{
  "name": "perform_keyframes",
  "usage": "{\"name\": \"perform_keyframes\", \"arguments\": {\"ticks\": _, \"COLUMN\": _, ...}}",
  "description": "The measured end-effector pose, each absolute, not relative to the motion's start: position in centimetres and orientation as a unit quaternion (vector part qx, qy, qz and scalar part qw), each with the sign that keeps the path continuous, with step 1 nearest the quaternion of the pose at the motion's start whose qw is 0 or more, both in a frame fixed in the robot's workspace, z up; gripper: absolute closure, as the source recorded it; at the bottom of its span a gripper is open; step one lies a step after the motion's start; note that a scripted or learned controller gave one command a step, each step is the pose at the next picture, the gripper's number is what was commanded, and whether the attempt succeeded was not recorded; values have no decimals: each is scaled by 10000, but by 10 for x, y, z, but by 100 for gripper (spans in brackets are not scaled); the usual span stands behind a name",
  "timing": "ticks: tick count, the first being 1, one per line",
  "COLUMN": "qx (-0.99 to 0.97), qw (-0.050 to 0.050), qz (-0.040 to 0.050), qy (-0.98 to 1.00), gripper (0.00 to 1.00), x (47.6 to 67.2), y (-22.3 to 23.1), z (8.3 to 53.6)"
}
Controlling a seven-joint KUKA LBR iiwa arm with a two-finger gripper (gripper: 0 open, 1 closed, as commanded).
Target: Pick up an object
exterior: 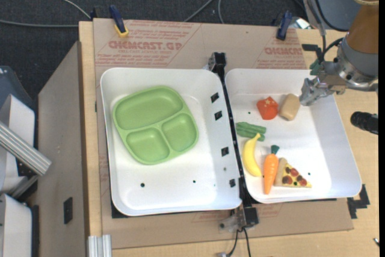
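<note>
A tan block (290, 107) lies in the right bin (337, 147), touching a red pepper (267, 108). The gripper (311, 93) hangs just beside the block's right edge; how far its fingers are parted I cannot tell. Nearer lie green beans (250, 129), banana (251, 155), carrot (271, 170) and pizza slice (292, 176). The left bin (120, 189) holds a green divided plate (155, 124).

Divided plate (156, 124) lies in the left bin (114, 189); 5 toy foods in the right bin (343, 153).
</note>
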State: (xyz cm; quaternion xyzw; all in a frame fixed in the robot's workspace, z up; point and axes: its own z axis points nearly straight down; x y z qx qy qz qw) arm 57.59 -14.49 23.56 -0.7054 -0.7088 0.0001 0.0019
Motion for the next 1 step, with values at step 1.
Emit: {"name": "perform_keyframes", "arguments": {"ticks": 1, "qx": -7047, "qw": -4, "qz": -12, "qy": -7095, "gripper": 100, "x": 589, "y": -92, "z": 244}}
